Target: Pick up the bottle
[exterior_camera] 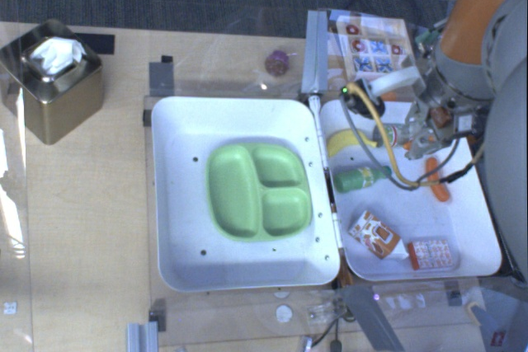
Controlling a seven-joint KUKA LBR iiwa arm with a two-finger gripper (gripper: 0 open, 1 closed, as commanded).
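A small green bottle (358, 178) lies on its side near the left wall of the right bin (470, 243), its neck pointing right. My gripper (417, 138) hangs over the same bin, up and to the right of the bottle and apart from it. Yellow and black cables loop down from the wrist and pass just right of the bottle's neck. Nothing shows held in the gripper.
A yellow object (345, 144) lies just above the bottle. An orange carrot-like piece (437, 181), a brown snack packet (375, 233) and a red-and-white packet (431, 253) share the right bin. The left bin (177, 260) holds a green divided plate (257, 190). A metal tissue box (54, 80) stands far left.
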